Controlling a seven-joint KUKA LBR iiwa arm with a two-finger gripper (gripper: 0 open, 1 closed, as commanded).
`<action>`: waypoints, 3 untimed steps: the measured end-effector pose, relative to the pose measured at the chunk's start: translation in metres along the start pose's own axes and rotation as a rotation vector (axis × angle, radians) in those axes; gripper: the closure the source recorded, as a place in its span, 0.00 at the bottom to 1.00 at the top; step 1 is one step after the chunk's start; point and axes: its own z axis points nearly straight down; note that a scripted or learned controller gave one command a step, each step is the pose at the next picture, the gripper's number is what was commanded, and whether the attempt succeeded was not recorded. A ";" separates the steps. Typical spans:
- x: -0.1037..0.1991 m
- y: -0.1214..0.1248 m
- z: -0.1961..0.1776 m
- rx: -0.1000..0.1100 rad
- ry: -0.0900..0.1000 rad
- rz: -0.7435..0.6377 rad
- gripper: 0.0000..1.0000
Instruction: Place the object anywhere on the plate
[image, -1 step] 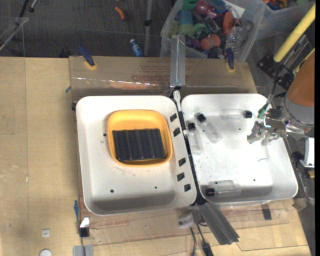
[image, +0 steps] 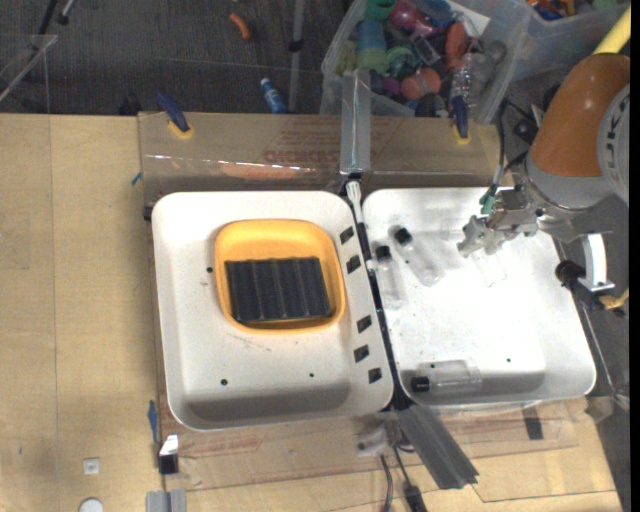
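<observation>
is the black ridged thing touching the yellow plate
Touching. The camera view shows the black ridged object lying flat inside the yellow plate, resting on its surface.

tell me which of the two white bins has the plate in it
The left bin. It holds the yellow plate with a dark ridged slab on it; the right bin, where the gripper hovers, holds none.

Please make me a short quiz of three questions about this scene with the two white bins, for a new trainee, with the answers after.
1. True or false: the yellow plate lies in the left bin.
2. What rests on the plate? A) a black ribbed tray B) a red ball C) a blue cup
3. Above which bin is the gripper?

Key: 1 true. 2 A. 3 the right bin, near its far side.
</observation>
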 end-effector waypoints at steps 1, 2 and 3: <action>0.024 0.043 -0.006 0.001 0.000 -0.038 1.00; 0.049 0.046 -0.032 -0.001 -0.001 -0.156 1.00; 0.071 0.048 -0.062 -0.003 -0.001 -0.375 1.00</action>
